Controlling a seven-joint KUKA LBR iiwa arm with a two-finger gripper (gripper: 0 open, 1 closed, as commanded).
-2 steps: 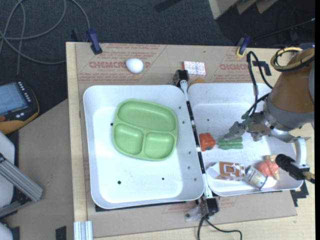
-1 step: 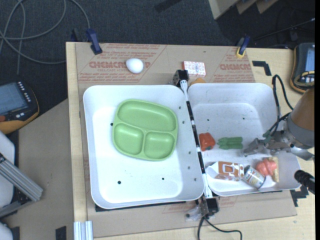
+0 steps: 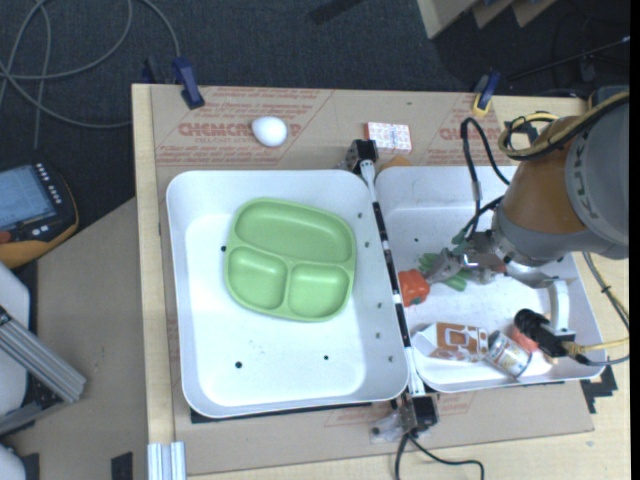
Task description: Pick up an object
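Your pincer (image 3: 462, 261) is hovering low in the right white bin (image 3: 430, 183), just beside a small orange-and-green toy carrot (image 3: 414, 286) by the bin's left wall. I cannot tell its state. The carrot is looking light, rigid and smooth; grip across its orange body.

Two shallow white bins: left bin (image 3: 200, 268), right bin (image 3: 430, 193). One green divided plate (image 3: 290, 258) with three compartments. One orange-and-green toy carrot (image 3: 425, 278). One crumpled tube (image 3: 470, 346). One white ball (image 3: 269, 130). One small patterned box (image 3: 389, 136). Two blue clamps (image 3: 186, 81) (image 3: 486, 90).
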